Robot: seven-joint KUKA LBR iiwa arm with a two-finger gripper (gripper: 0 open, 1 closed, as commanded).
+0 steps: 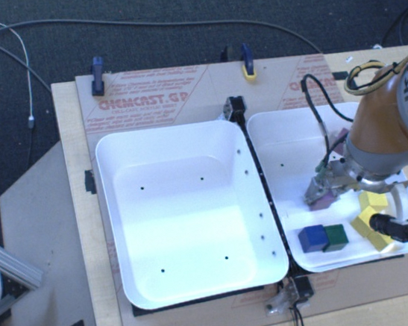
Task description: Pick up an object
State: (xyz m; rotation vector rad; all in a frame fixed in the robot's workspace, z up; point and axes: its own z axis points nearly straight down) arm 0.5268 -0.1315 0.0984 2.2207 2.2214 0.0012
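2 shallow white bins lie side by side on the bench (83, 213), over a brown sheet (149, 91) printed in red. A blue clamp (97, 74) and a blue and yellow clamp (248, 64) sit on the sheet's far edge. The left bin (112, 209) shows its white floor with a few dark dots.

All the loose things are in the right bin (288, 120). The arm (380, 126) comes in from the right and bends down over this bin; its upper part is cut off at the picture's edge, and it hides much of the bin's right wall. The jaws are low near the bin's middle, right at a small purple thing (320, 196). Just a little of that thing peeps out beneath them, so its shape is hard to make out. I cannot tell whether the jaws are spread, pressed together or pinching it, nor whether they touch it at all.

Nearer the front wall, a blue block (312, 237) and a green block (336, 236) lie touching, blue on the left, a little apart from the purple thing. To their right is a yellow piece (373, 214), partly covered by the robot's own parts, its outline broken up
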